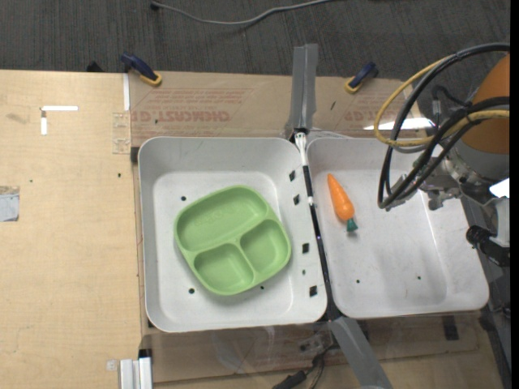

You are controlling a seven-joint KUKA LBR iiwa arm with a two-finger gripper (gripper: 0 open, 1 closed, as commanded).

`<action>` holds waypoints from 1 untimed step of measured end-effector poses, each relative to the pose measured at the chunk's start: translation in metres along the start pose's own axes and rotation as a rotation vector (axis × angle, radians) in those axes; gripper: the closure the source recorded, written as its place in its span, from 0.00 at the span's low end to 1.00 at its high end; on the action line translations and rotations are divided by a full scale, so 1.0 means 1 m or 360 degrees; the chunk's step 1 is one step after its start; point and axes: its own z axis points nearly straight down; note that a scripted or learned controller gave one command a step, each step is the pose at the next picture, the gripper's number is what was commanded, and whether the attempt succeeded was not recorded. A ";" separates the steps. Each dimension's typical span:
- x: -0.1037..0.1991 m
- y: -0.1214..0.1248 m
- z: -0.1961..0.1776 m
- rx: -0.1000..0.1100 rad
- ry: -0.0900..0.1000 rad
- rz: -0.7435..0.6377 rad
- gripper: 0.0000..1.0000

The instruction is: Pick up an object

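An orange toy carrot [340,200] with a small green tip lies in the right bin [405,286], near its far left corner. A light green divided plate [233,240] lies flat in the middle of the left bin [158,217]. My gripper [477,211] hangs at the right bin's right edge, below the orange-banded wrist [493,116] and partly cut off by the frame. It is well to the right of the carrot and touches neither object. Nothing shows between it and the bin floor.
A loop of black and yellow cables [413,136] hangs over the far right part of the right bin. A grey divider post [304,87] stands behind the bins' shared wall. Bare bin floor lies between the carrot and the gripper.
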 end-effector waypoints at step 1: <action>0.086 0.011 -0.031 0.0006 -0.0001 0.0675 0.00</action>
